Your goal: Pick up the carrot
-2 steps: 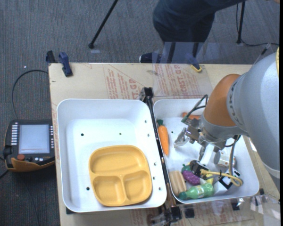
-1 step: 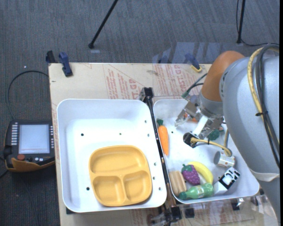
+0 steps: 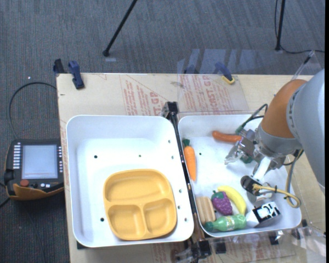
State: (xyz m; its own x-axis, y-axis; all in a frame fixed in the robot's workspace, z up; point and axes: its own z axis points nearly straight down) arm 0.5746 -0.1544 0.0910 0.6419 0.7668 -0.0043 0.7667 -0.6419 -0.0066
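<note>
The carrot [image 3: 190, 162] lies in the right bin [image 3: 208, 126], lengthwise along the wall that this bin shares with the left one, its green top pointing toward the far edge of the bench and its orange tip toward the near edge; nothing touches it, and it lies apart from the other things in the bin

The gripper [image 3: 237, 153] hangs over the same bin, well to the right of the carrot, with bare white floor between the two; whether its fingers stand open or closed cannot be told, as the dark metal parts there blur together; just beyond the gripper, farther from the carrot's tip and toward the bin's far wall, lies a long red-orange thing [image 3: 226, 137] like a pepper or second small carrot, its right end close under the gripper's body

Toward the near edge from the carrot, in the same bin, sits a cluster: a tan ridged piece [image 3: 205, 209] closest to the shared wall, a purple bunch of grapes [image 3: 222, 203] beside it, a yellow banana [image 3: 234, 198] to the right of the grapes, and a green thing [image 3: 228, 223] against the near wall

On the other side of the shared wall from the carrot, the left bin [image 3: 88, 141] holds a yellow divided tray [image 3: 140, 204]
</note>
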